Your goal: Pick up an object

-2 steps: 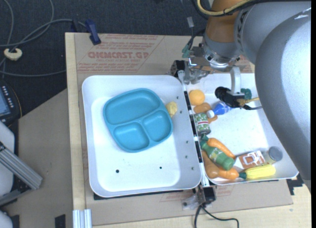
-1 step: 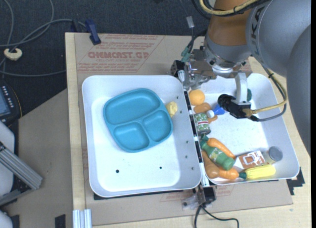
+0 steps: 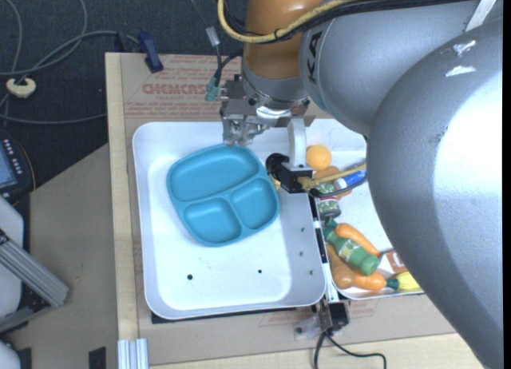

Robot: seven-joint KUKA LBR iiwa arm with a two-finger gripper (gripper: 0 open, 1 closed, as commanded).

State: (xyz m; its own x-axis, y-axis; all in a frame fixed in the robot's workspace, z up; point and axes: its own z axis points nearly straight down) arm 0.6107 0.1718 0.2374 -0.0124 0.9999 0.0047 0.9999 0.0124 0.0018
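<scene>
The jaws (image 3: 237, 132), whose state I cannot tell, hang over the far rim of the blue plate (image 3: 223, 195) in the left bin (image 3: 239, 291), so they should straddle that rim squarely.

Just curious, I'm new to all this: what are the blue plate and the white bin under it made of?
The plate looks like moulded plastic: one even blue, matte, with soft rounded dividers forming three compartments. The bin also looks like plastic, smooth and slightly glossy white, with rounded corners and a raised rim; painted metal can't be ruled out.
</scene>
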